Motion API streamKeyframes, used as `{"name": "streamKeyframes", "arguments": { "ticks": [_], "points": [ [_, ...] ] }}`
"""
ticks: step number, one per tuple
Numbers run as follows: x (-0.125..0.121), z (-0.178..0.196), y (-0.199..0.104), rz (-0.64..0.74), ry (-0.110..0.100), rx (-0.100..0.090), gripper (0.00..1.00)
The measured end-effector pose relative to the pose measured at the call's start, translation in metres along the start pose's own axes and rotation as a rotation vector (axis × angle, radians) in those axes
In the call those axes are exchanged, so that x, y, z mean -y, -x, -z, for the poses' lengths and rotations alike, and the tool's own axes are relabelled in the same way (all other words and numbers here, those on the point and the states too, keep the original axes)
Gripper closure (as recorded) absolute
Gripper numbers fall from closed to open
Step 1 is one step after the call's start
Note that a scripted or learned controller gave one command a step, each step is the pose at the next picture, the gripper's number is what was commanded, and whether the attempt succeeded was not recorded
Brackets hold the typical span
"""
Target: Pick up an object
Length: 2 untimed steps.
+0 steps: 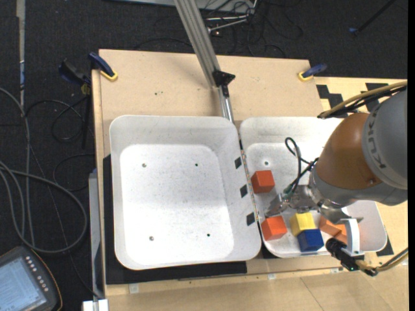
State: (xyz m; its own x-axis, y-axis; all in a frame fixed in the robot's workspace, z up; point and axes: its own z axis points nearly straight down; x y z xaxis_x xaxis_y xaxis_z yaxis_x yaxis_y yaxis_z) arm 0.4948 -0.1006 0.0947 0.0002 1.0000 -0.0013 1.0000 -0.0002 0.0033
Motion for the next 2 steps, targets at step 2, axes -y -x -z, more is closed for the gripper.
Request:
{"name": "streamKeyframes", "arguments": {
  "ticks": [2],
  "points": [
    [-0.001,0.056,0.008,0.001,0.001,0.0,1.0]
  ]
}}
